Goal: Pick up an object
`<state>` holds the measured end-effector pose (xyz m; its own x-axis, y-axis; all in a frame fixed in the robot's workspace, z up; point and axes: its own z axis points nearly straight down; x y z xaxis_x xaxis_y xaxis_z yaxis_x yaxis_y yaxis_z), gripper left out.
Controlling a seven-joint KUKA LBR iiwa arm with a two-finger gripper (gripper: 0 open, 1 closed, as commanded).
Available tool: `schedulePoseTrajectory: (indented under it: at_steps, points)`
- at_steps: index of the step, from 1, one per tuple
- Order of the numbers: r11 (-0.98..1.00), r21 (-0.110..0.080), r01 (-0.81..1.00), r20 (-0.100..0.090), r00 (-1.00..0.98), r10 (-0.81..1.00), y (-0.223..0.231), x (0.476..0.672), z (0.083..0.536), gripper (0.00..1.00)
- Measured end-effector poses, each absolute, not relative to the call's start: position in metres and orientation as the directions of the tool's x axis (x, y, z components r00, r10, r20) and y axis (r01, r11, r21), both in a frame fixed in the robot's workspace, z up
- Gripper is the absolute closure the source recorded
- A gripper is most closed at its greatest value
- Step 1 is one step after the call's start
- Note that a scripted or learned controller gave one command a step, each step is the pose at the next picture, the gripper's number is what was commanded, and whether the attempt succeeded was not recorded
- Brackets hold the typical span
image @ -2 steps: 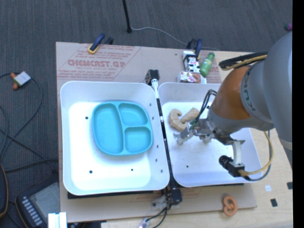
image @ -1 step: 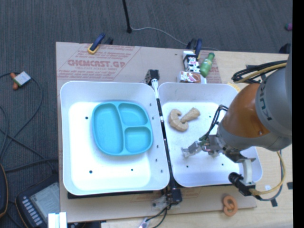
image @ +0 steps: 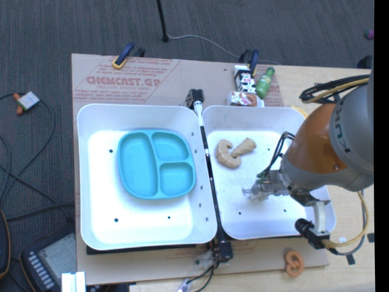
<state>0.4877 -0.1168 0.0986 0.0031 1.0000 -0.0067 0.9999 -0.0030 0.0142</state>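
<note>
Resting curved tan pretzel [image: 234, 151], smooth white bin [image: 255, 227]

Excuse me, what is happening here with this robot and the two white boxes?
A grey and orange robot arm reaches in from the right, with its gripper low over the floor of the right bin. A tan pretzel-shaped object lies apart from it, further back in that bin, not picked up yet. The left bin holds a blue divided plate, untouched.

blue divided tray [image: 157, 164] in left bin [image: 85, 163], perhaps orange ring [image: 294, 263] on bench.
</note>
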Motion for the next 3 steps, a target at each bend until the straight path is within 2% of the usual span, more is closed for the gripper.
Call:
schedulePoseTrajectory:
  at_steps: [1,2,3]
  points:
    - [0.002,0.001,1.000,0.001,-0.002,1.000,-0.018,0.540,0.185,1.00]
    - [0.001,-0.003,1.000,0.000,-0.001,1.000,0.022,0.483,0.184,1.00]
    - [-0.001,-0.002,1.000,-0.001,0.001,1.000,-0.005,0.483,0.184,1.00]
